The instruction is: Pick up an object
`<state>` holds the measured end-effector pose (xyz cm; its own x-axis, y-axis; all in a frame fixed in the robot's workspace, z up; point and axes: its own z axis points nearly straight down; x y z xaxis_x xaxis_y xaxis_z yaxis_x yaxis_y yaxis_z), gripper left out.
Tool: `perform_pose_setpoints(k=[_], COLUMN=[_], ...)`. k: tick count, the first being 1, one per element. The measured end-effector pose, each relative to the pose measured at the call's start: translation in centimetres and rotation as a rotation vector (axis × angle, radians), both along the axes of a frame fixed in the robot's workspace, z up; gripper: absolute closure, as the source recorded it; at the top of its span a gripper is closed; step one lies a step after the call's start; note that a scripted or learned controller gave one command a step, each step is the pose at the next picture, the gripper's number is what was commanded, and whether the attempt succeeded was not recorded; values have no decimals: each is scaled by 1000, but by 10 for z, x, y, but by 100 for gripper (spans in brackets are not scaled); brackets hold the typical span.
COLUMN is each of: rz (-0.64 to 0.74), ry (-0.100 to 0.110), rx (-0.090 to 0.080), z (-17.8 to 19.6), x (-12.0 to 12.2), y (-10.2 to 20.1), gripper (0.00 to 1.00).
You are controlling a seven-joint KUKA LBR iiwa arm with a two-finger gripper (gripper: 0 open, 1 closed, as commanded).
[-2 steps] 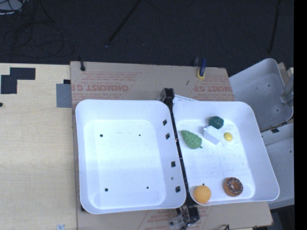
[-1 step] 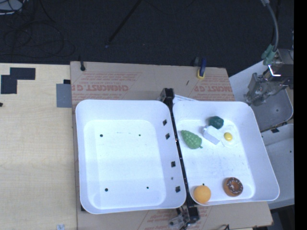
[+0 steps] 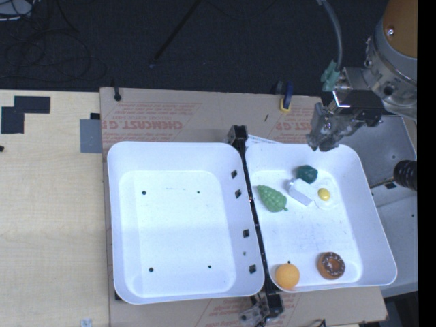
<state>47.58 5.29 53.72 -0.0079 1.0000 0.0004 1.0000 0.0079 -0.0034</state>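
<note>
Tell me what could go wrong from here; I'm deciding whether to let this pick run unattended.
The claw hangs over the right bin's far rim and could strike it on descent. The teal object, white block and fried egg sit close together, so a grasp may nudge neighbours or slip.

A single fixed camera looks down at a slant from above the bench (image 3: pixel 54 203), far enough to take in both bins, left bin (image 3: pixel 129 162) and right bin (image 3: pixel 368 210), the arm (image 3: pixel 398 53) entering at two o'clock.

The arm (image 3: pixel 392 60) reaches in from the right — end effector (image 3: pixel 323 142) pointing down.
</note>
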Motion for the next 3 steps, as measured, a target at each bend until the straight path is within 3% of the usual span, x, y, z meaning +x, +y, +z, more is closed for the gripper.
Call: perform_pose_setpoints(k=[1,2,3], rz=[4,0,-9], ry=[1,0,0], rx=[0,-1,-2], z=[-1,-1,0], x=[-1,0,17], y=[109,175,156], gripper=[100,100,100])
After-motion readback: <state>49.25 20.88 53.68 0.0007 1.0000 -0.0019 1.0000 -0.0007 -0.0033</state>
